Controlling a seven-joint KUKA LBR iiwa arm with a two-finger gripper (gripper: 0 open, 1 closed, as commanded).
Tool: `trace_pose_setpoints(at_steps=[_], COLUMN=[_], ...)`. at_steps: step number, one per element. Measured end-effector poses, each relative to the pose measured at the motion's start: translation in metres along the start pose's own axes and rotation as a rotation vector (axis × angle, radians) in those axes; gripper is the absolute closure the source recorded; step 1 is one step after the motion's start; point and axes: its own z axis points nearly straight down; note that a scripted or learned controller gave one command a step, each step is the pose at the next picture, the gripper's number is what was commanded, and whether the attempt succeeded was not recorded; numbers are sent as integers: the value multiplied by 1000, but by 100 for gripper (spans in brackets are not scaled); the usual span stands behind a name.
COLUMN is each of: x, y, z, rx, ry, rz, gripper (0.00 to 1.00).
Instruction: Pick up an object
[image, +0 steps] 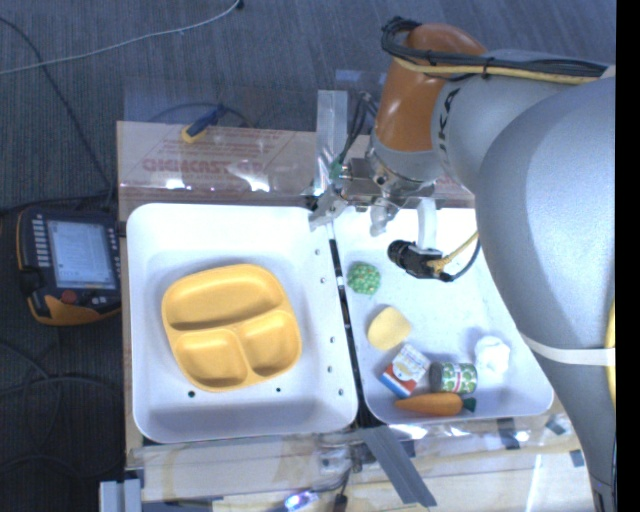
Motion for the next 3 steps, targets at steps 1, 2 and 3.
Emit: trace_pose_setpoints(at_steps=[1, 2, 3], x=[-1, -35, 27], y=[0, 10, 7], z=[-8, -173, -124], rx=[2, -3, 0], ry=[-6, -2, 1], rz=[-2, -188, -212], gripper=[100, 100, 100])
